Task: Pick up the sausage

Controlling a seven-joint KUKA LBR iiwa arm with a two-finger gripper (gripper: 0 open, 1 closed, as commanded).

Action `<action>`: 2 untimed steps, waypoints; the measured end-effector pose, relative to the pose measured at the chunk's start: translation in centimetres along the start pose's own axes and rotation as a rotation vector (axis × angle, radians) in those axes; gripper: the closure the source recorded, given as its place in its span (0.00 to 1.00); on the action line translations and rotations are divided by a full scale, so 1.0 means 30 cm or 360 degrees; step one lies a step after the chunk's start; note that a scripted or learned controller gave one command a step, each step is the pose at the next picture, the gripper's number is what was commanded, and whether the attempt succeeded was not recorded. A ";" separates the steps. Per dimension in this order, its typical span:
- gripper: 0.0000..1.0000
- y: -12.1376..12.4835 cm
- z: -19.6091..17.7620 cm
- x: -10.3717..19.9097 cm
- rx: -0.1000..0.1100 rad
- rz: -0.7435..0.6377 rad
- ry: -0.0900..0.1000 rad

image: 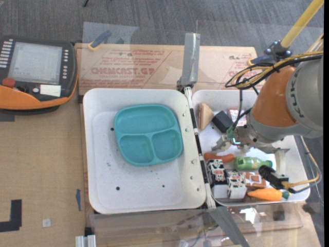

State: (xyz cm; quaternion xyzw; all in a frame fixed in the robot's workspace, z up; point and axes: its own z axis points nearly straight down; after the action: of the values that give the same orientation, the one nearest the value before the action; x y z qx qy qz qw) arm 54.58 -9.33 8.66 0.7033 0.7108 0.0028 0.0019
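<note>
Cardboard covers your counter (41,153), and at its far left edge you have the grey and orange control pad (36,73). Next comes the left bin (97,189), where you see a teal divided plate (149,135) lying flat a little above the middle.

Cross the shared wall and you reach the right bin (216,98), crowded with things. Up by its left wall sits a tan wedge (204,115), with a small black block (222,121) just beside it. Nearer to you hangs the gripper (224,144), low over the bin. Its fingers look spread apart, and you can see nothing between them.

Your sausage (212,157), reddish orange, lies flat just on the near side of the fingers, close to the bin's left wall and not held. Nearer still sit little patterned boxes (216,171). To the sausage's right a green bottle (249,162) lies on its side, and by the bin's near rim you have an orange carrot (264,193).
</note>
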 end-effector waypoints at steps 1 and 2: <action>0.00 -0.137 -0.002 -0.030 -0.0005 -0.0014 0.0000; 1.00 -0.130 -0.030 -0.035 -0.0010 -0.0008 -0.0002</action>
State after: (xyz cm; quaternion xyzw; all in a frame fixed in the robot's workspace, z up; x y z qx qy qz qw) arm 50.68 -10.42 9.54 0.7014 0.7127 0.0045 0.0046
